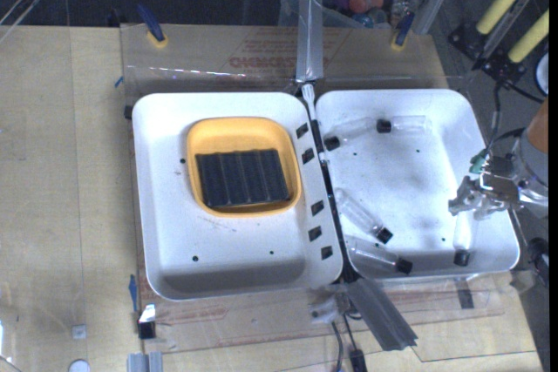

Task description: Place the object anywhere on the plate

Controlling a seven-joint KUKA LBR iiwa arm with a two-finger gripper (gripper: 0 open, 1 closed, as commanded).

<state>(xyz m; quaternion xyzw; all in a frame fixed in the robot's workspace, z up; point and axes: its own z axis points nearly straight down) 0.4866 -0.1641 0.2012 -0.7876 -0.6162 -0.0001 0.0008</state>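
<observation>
Camera view: claw [478, 194] at right edge of right bin [436, 104], hanging over clear tube [461, 241] with black cap standing near bin's right front corner. Tube's long axis runs roughly near-far, directly under claw. Cannot tell claw's state. Yellow plate [242, 133] in left bin [218, 274], well apart to claw's left, across divider. Carry must cross both bins leftward. Other tubes lie elsewhere in right bin.

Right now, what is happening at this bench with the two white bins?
A robot arm reaches in from the right, and its gripper hangs at the right edge of the right bin. Several clear plastic tubes with black caps lie in that bin; one tube is just below the gripper. The yellow plate in the left bin carries a dark ribbed block. No tube is on the plate yet.
</observation>
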